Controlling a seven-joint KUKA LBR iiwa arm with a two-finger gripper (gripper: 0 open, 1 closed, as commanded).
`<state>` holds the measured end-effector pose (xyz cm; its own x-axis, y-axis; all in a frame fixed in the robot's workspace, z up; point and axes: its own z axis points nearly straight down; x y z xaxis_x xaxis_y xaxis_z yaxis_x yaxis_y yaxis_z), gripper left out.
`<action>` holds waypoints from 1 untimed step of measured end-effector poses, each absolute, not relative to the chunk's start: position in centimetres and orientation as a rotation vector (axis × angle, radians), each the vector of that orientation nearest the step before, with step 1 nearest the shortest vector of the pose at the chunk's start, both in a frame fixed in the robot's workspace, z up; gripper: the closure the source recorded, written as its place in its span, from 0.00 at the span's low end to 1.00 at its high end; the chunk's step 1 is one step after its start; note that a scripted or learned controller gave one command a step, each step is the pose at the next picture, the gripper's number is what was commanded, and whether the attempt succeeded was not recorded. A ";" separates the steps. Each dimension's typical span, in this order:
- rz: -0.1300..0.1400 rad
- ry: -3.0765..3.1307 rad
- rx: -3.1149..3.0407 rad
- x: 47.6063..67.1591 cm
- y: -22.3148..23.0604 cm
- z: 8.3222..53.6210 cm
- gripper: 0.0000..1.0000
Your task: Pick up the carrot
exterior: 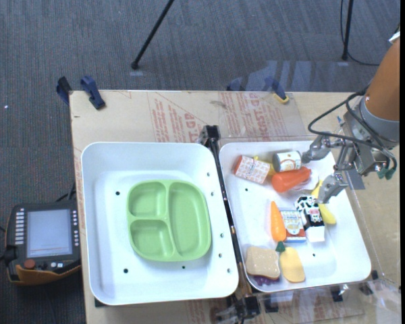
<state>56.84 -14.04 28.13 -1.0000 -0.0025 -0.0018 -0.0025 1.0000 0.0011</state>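
**benchwatcher:** Looking at the carrot (277,222) first: it lay in the right bin (359,248), roughly in the middle, long axis running near to far with the green stub at the near end. Nothing was gripping it. Right beside it on the arm's side sat a small printed carton (293,223), pretty much touching, and just past that a black-and-white cow-pattern piece (310,210) with a white block (315,234) below it.

**iiwa_fan:** And the gripper?

**benchwatcher:** The gripper (339,169) hung over the right bin's far right part, well apart from the carrot. Its two fingers (329,187) looked spread, with nothing between them. One fingertip pointed down near a yellow banana-like piece (327,212).

**iiwa_fan:** What else was in that bin?

**benchwatcher:** Further back, an orange-red pepper-ish thing (292,179), a small can (287,160) behind it, and a red-and-white packet (252,169) to the left. At the near edge, a slice of toast (262,262) and a yellow pear-shaped item (293,266) side by side, just below the carrot's green end.

**iiwa_fan:** Left bin?

**benchwatcher:** The left bin (108,174) held a green divided plate (169,219). Both bins sat on a cardboard-covered bench (189,113), blue clamps (92,92) at the far left corner. A teach pendant (46,240) lay on the floor at the left.
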 end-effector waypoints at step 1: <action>0.013 3.146 -0.275 54.7 -8.6 14.2 0.00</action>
<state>54.70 -8.60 14.19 -0.9847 -0.1736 0.0159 -0.1735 0.9848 0.0098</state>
